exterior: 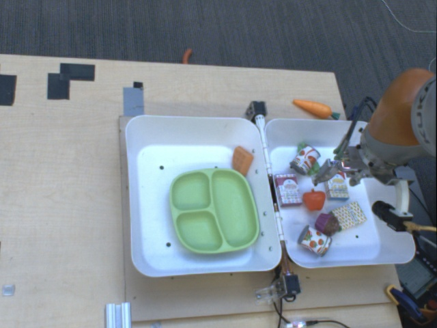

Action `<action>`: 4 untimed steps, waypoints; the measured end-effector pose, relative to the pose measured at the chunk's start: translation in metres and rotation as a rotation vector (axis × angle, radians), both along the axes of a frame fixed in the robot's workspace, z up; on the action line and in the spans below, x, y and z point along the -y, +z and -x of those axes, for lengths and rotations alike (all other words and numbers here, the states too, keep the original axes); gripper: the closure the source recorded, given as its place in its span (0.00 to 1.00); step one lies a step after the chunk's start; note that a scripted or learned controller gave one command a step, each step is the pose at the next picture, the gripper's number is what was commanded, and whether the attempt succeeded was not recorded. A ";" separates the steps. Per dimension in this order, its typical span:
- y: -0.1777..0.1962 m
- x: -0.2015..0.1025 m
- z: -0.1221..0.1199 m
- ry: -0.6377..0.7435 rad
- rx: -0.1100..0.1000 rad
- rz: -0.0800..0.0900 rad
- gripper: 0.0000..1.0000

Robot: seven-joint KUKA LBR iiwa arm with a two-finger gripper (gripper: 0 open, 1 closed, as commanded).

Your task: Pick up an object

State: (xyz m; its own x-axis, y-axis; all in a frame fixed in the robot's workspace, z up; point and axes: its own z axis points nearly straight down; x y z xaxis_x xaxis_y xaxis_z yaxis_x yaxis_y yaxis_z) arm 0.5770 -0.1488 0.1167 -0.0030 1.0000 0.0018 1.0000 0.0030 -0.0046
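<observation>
Your gripper (332, 171) hangs low in the right bin (389, 255), can't tell its spread. Nearest grab is the small white carton (337, 187), just below it; red tomato (314, 199) down-left.

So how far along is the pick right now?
Nothing looks picked yet. The gripper is low in the right bin, among the small packets near the red tomato-like piece, and no object is visibly between its fingers. Grasping and lifting remain.
</observation>
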 end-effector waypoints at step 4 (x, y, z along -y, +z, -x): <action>0.064 -0.120 0.084 -0.001 0.000 0.001 1.00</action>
